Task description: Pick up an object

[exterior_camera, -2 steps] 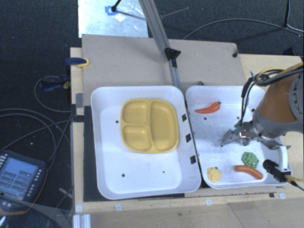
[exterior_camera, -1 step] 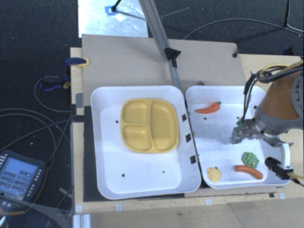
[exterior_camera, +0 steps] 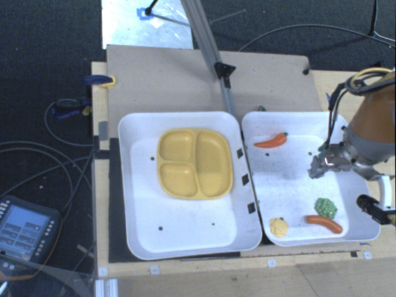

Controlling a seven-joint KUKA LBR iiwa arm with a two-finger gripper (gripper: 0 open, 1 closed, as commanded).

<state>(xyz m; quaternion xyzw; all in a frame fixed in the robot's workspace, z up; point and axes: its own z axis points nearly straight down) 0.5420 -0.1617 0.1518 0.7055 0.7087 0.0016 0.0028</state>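
The right bin (exterior_camera: 291, 187) holds an orange carrot (exterior_camera: 271, 142) near its far left, a green knobbly toy (exterior_camera: 325, 207) and a red-orange sausage (exterior_camera: 323, 223) at the near right, and a pale yellow lump (exterior_camera: 279, 227) at the near left. My gripper (exterior_camera: 321, 164) hangs over the right side of this bin, above bare floor, apart from every object. It lies a little beyond the green toy and well to the right of the carrot. Nothing shows between its fingers.
The left bin (exterior_camera: 185, 234) bears a yellow divided plate (exterior_camera: 195, 163). A grey slanted pole (exterior_camera: 207, 39) crosses the bench behind the bins. Cables and a teach pendant (exterior_camera: 21, 231) lie on the floor at the left.
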